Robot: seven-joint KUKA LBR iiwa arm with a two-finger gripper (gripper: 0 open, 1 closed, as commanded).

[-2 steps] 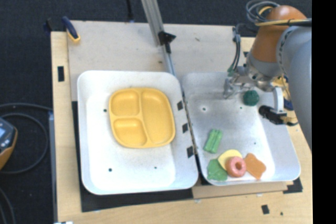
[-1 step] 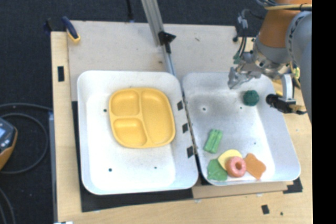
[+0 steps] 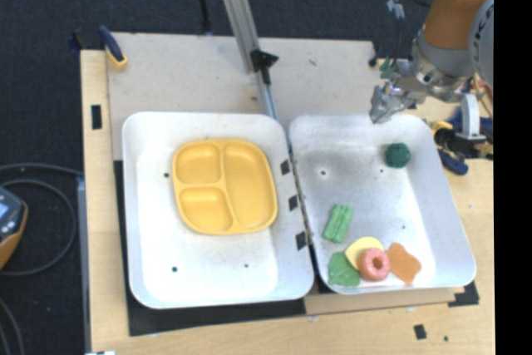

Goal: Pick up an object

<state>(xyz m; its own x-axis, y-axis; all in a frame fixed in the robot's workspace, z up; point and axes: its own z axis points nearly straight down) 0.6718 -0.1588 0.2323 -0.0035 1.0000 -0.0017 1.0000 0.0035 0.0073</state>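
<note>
Nothing is picked up yet; the whole task is still waiting for me.

Starting at the left, the left bin (image 3: 141, 262) is carrying a yellow divided plate (image 3: 224, 185), lying flat near its centre, with its three compartments bare.

The right bin (image 3: 432, 204) is holding all the candidates. A light green ridged piece (image 3: 337, 223) is lying near its middle. At about six o'clock of the bin, a darker green piece (image 3: 341, 270), a yellow piece (image 3: 363, 248), a pink ring (image 3: 374, 263) and an orange piece (image 3: 405, 263) are crowding together, touching. At one o'clock a dark green ball (image 3: 397, 155) is sitting alone.

My claw (image 3: 382, 108) is hovering over the bin's far rim at twelve o'clock, near that ball. It is carrying nothing; how far it is open, I cannot tell.
</note>
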